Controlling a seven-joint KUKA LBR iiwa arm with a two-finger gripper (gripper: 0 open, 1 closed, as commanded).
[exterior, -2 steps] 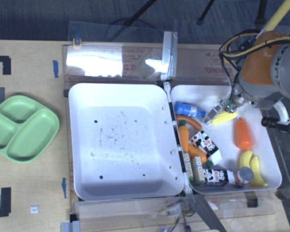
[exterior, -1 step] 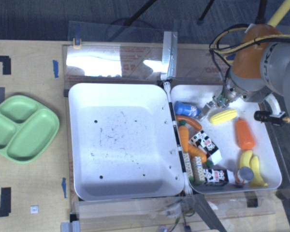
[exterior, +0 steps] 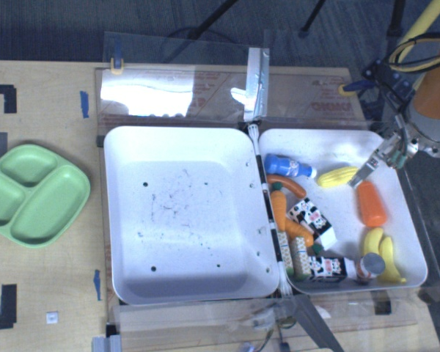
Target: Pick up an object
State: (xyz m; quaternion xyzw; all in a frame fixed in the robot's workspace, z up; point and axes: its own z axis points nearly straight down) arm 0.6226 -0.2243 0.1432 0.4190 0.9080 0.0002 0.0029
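The right bin (exterior: 414,218) holds several objects. A blue bottle (exterior: 287,167) lies at its far left, with a yellow corn-like piece (exterior: 336,175) beside it. An orange oval piece (exterior: 372,204) lies toward the right wall, and yellow bananas (exterior: 382,254) sit in front of it. Orange carrots (exterior: 284,213) lie along the left wall by a black-and-white spotted box (exterior: 310,218). A second spotted carton (exterior: 327,268) rests at the front. My gripper (exterior: 364,172) reaches in from the right, low over the gap between the yellow piece and the orange oval piece. Nothing shows in its grasp.
The left bin (exterior: 132,152) sits beside the right one, their walls meeting along a central divider (exterior: 268,211). A green divided plate (exterior: 34,194) rests on the bench at far left. Clear panels (exterior: 176,86) stand behind the bins. Cables and stands crowd the upper right.
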